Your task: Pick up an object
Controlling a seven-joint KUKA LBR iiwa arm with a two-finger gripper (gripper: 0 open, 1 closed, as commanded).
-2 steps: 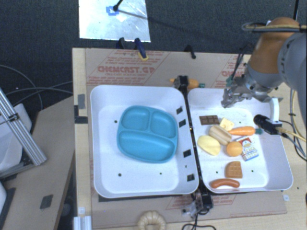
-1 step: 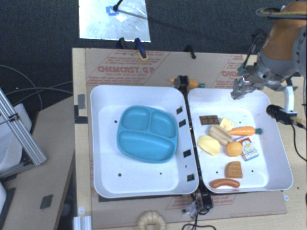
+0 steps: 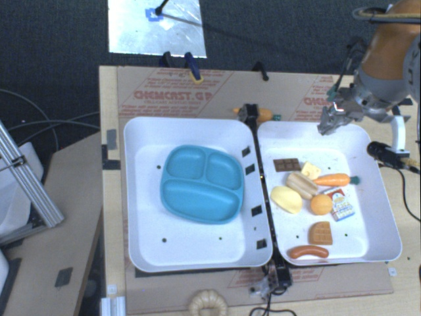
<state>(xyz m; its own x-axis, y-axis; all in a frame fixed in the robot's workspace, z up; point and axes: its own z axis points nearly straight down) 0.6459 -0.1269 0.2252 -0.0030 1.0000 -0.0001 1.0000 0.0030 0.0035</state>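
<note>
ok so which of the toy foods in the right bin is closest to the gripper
The brown chocolate bar, the toy lying farthest back in the right bin. The gripper hovers over that bin's back edge; the carrot, orange and sausage lie farther forward.

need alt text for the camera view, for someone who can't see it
A grey and orange robot arm's gripper hangs over the far edge of the right bin, which holds toy food including a carrot, an orange and a sausage. The left bin holds a blue divided plate.

Blue tray [image 3: 200, 183], orange carrot [image 3: 332, 180]
</note>
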